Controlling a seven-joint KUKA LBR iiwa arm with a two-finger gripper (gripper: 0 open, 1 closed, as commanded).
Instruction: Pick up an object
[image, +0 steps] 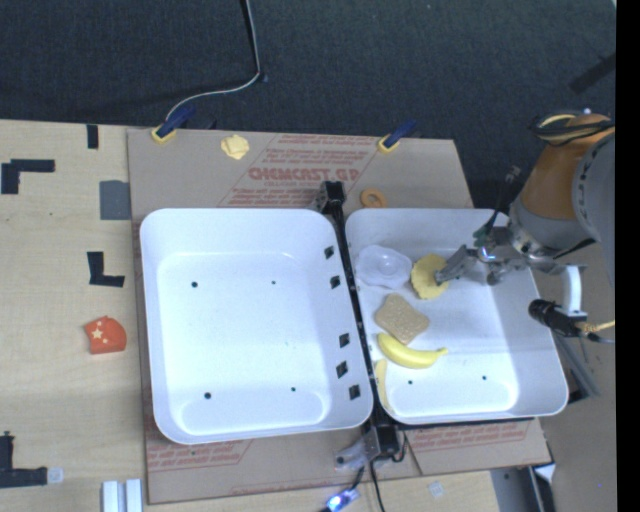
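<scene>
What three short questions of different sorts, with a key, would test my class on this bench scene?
1. True or false: the banana lies in the left bin.
2. Which thing is nearest the hand? A) yellow round piece B) cracker C) clear lid
3. Fill in: the red piece lies ____ both bins, on the bench.

Key: 1 false, it lies in the right bin; 2 A; 3 outside.

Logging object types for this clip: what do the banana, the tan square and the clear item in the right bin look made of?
Banana: likely moulded plastic; even yellow, smooth.
Tan square: probably a toy bread slice in foam or plastic; matte, speckled top.
Clear item: thin transparent plastic, possibly a cup or lid; the white bin shows through.
</scene>
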